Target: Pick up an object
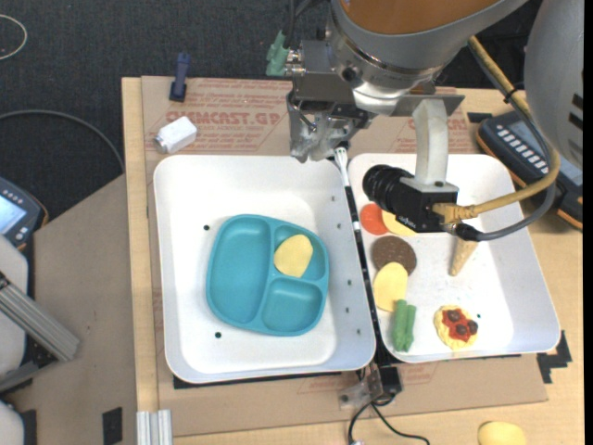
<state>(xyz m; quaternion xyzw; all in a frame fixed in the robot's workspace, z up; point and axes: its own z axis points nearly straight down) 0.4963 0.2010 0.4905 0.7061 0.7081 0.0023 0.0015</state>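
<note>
Over the back rim of the left bin point(185, 248), near the seam w/ the right bin point(519, 276), the KUKA arm point(408, 17) hangs w/ its jaws pointing down at the table point(144, 202). Pick-up not yet done, as far as can be seen: nothing shows betw. the jaws, and every loose item lies in a bin. Whether the jaws are spread or pressed together can't be told; the metal tips blur into one cluster at this angle.

Candidates for the pick: a yellow piece point(294, 255) in the upper-right compartment of the teal tray point(246, 276), which sits mid left bin; in the right bin, close to the seam, an orange disc point(372, 219), a brown disc point(394, 251), a 2nd yellow piece point(390, 286) and a green piece point(404, 325), plus a cone point(460, 256) and a pizza-like toy point(456, 326) further right. The jaws are well apart from the tray and nearer the orange disc, but over none of them.

Pose: wrist reads as roughly vertical, orange band uppermost, arm reaching in from the right. Left to do, prob.: shift over a target, descend, close, lift — i.e. nearly the whole job.
</note>
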